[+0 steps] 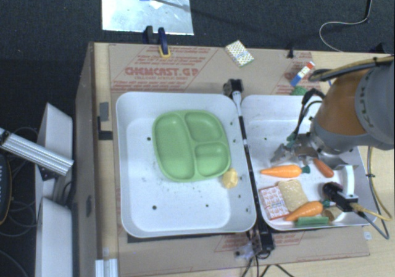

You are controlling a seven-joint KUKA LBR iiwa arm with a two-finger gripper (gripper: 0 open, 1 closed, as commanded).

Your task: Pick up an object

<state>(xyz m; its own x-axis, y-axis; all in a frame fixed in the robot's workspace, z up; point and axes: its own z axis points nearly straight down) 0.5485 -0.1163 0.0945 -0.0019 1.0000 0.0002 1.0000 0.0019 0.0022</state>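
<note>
Two carrots lay in the right bin (262, 115); our gripper (289, 153) hung just above the upper carrot (281, 171), its grip state unclear to us. We feared it might nudge that carrot into the cracker (292, 194) rather than seize it.

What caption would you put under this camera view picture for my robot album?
Robot gripper hovers by a toy carrot in the right bin; a green divided plate sits in the left bin.
</note>
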